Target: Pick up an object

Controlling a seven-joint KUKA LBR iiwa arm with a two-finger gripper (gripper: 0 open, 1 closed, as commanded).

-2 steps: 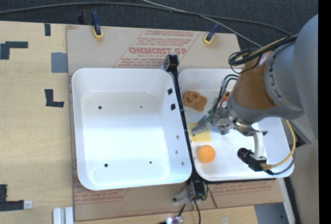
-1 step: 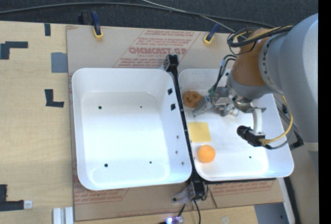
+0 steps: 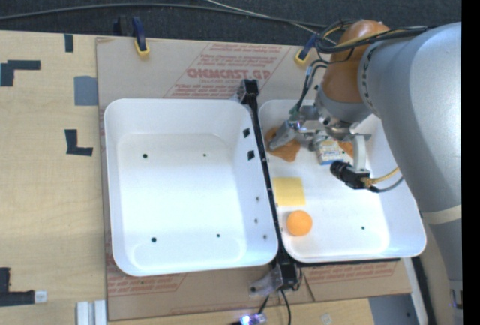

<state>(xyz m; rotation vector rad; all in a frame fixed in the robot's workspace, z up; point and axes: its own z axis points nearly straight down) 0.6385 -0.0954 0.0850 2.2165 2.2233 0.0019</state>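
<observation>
Arm point(image 3: 409, 102) reaches in from the right, end effector point(image 3: 296, 132) low over the far-left part of the right bin point(image 3: 397, 241), next to the divider between bins. Can't tell how the end effector is set; cables and wrist hardware hide it. Brown-orange object point(image 3: 285, 152) lies just under and beside the tip, contact unclear. Yellow square block point(image 3: 289, 191) sits nearer, close to the divider. Orange ball point(image 3: 299, 223) just near of the block, apart from it. Left bin point(image 3: 180, 188) sits alongside on the surface point(image 3: 45, 166).
</observation>
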